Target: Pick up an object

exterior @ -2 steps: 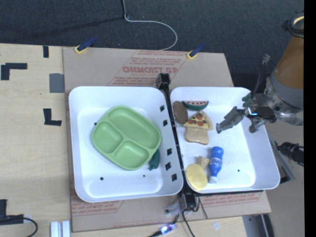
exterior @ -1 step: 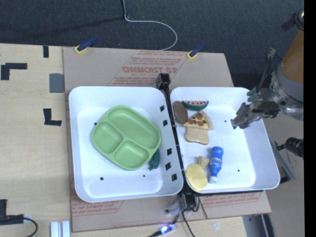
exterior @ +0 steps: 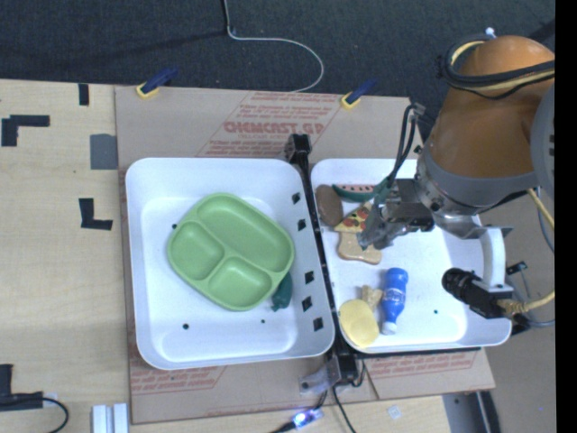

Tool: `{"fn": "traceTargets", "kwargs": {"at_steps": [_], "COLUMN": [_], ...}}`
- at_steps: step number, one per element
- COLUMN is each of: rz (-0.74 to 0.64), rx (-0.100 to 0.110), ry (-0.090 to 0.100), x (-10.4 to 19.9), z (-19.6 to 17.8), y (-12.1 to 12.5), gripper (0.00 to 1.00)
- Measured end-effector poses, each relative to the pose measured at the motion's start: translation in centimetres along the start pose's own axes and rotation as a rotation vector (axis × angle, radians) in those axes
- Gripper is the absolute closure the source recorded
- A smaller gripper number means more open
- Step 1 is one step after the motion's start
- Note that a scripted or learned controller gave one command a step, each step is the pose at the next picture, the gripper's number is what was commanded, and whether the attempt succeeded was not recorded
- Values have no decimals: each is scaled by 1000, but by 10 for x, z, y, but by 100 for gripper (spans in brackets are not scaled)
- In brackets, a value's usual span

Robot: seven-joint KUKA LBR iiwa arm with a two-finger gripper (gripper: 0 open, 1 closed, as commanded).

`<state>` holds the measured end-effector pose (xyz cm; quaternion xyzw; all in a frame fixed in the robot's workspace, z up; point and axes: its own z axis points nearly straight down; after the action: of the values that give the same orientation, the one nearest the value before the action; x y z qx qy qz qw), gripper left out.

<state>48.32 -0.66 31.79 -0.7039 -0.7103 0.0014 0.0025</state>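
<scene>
My end effector [exterior: 374, 233] hangs low over the right bin [exterior: 469, 327], near that bin's left half, with my grey wrist and the orange band [exterior: 491, 106] of my arm above it toward the right edge of the view. The dark fingers point down and to the left, ending just above a tan, flat, cookie-like piece [exterior: 361, 249]. I cannot tell from this angle whether they are spread or closed, and I see nothing clearly caught between them.

The objects I could pick sit in the right bin. Beside the tan piece, toward the bin's far left corner, lies a brown oval piece [exterior: 328, 206], and just beyond it a watermelon slice [exterior: 353, 189] with a green rind and red flesh. Nearer the front wall stands a blue bottle [exterior: 393, 299] with a white cap, lying slightly tilted, and just left of it a pale yellow rounded object [exterior: 359, 323] rests against the front left corner. A small tan bit [exterior: 368, 293] lies between the yellow object and the bottle.

The left bin [exterior: 153, 332] holds a green divided plate [exterior: 231, 251], tilted diagonally, with a dark teal object [exterior: 282, 293] partly tucked under its lower right edge. Both bins sit on a cardboard sheet [exterior: 261, 120] on the table [exterior: 54, 269].
</scene>
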Motion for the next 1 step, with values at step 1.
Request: {"fn": "traceTargets", "kwargs": {"at_steps": [1], "rz": [0], "rx": [-4], "ry": [0], "x": [63], "z": [-10], "y": [1], "gripper": [100]}}
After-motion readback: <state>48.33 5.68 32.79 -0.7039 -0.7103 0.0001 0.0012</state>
